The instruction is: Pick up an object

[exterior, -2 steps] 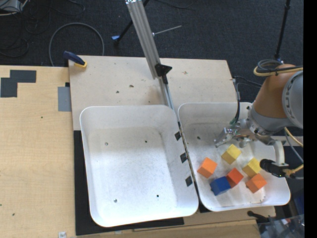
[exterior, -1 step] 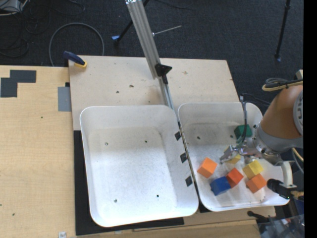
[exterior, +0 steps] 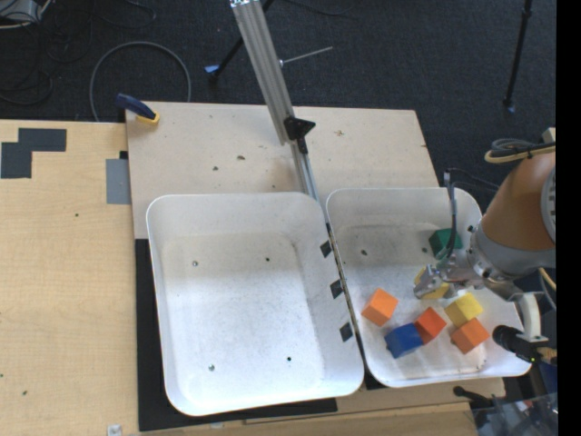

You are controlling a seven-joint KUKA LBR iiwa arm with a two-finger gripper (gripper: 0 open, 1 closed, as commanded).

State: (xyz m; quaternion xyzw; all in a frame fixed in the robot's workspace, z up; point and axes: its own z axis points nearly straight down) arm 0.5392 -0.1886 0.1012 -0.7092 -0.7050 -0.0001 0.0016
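Observation:
My gripper point(exterior: 434, 281) hangs low inside the right bin point(exterior: 390, 209), near its middle right, below the orange band of the arm point(exterior: 522, 216). Several small blocks lie in this bin. An orange block point(exterior: 381, 306) sits left of the gripper, with a blue block point(exterior: 403, 340) and a red-orange block point(exterior: 430, 322) in front of it. A yellow block point(exterior: 464, 308) and another orange block point(exterior: 469, 336) lie to its right front. A green object point(exterior: 444, 240) rests just behind the gripper. Something small and yellowish shows at the gripper's tip; whether it is gripped is unclear.
The left bin point(exterior: 172, 243) stands beside the right one, with black clips point(exterior: 334, 289) along the shared wall. A slanted aluminium post point(exterior: 268, 62) rises behind the bins. A blue and yellow clamp point(exterior: 137, 109) lies at the board's far left corner.

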